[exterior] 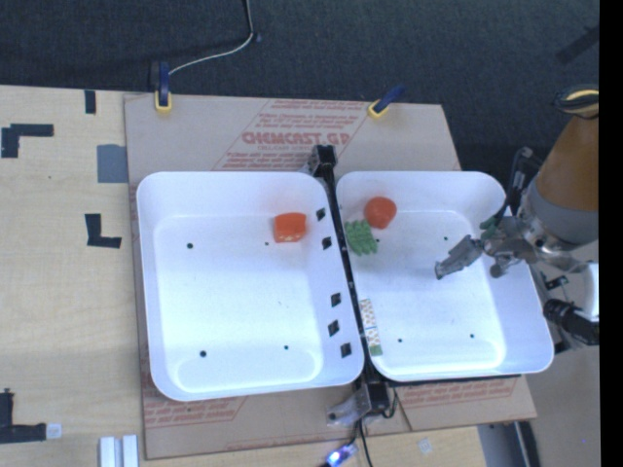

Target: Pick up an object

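The right bin (440, 358) sat nearest the arm, and the gripper (459, 259) hung over its right half, reaching in from three o'clock with grey fingers (453, 263) pointing toward nine. Nothing sat between those fingers; whether they stood wide or narrow could not be made out from this angle. Over at ten o'clock from the fingertips, well apart, a green piece (361, 238) lay on the bin floor close against the divider. Just beyond it, at its one o'clock, an orange ball (381, 211) rested near the far wall, touching or nearly touching the green piece. Across the divider, the left bin (234, 377) carried one orange block (289, 227) near its far right corner, roughly at nine o'clock from the ball. Both bins rested on a cardboard sheet (292, 139), clipped at its far edge.
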Controlling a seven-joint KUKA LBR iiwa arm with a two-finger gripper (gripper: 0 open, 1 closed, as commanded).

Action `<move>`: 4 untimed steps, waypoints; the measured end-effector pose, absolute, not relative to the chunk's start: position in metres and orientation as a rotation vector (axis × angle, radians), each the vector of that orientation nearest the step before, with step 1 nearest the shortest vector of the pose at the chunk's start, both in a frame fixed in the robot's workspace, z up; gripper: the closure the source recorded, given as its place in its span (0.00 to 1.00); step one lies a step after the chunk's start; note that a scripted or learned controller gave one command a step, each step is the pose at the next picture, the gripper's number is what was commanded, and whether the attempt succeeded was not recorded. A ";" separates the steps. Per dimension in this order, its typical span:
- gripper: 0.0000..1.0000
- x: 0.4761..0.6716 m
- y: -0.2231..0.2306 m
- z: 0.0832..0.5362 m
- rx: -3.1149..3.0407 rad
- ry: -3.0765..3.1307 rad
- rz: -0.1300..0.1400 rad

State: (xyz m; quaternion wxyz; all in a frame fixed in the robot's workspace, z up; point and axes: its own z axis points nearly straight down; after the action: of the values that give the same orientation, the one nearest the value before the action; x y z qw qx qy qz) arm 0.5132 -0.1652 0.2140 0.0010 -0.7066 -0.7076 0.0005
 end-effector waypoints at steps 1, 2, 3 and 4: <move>0.00 0.541 -0.157 0.426 -2.229 -2.239 -0.015; 0.00 0.523 -0.200 0.543 -2.235 -2.230 -0.008; 0.00 0.567 -0.102 0.534 -2.212 -2.232 -0.002; 0.00 0.576 -0.031 0.535 -2.212 -2.230 -0.001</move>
State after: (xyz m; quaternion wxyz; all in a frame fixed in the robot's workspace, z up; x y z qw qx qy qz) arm 0.5762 -0.0307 0.5345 0.0004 -0.7042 -0.7100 -0.0004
